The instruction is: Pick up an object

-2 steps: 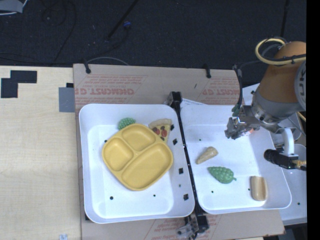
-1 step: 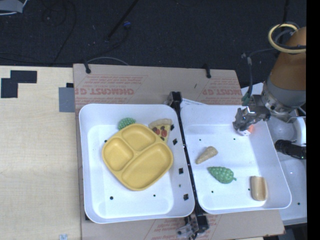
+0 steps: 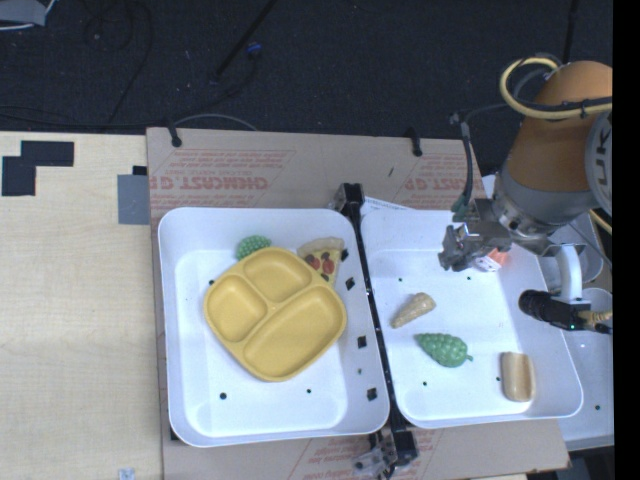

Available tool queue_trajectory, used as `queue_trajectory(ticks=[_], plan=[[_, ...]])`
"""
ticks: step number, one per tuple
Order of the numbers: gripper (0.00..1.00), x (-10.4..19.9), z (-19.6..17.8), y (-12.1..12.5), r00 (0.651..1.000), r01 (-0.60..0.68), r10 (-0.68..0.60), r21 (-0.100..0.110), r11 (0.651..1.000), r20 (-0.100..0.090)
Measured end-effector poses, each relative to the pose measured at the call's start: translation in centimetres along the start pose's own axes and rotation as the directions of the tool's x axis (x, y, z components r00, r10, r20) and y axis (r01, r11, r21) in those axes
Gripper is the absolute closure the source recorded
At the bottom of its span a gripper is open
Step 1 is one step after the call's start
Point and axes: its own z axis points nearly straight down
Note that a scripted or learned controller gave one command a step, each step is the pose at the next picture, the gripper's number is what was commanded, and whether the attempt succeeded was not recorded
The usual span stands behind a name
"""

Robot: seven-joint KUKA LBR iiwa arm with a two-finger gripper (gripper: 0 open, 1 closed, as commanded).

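Pickup not done — pincer point(image 3: 462, 251) low over right bin point(image 3: 560, 398), upper corner, near small orange-white piece point(image 3: 489, 260); spread or pressed together, cannot tell. Cone point(image 3: 413, 309), green grapes point(image 3: 443, 348), bread point(image 3: 517, 376) untouched — nothing lifted.

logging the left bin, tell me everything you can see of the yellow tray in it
The yellow divided tray looks like smooth moulded plastic with rounded corners. It has three compartments, two small and one long, with nothing showing in them. It lies flat, turned diagonally, on the floor of the left bin. A green bumpy toy and a toy pizza slice lie at its upper edge; whether they touch it is unclear.
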Motion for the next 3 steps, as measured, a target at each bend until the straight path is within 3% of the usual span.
queue_trajectory(ticks=[3], plan=[[1.00,15.6,0.8,-2.2,1.000,0.002,-0.002,0.000,1.000,0.000]])
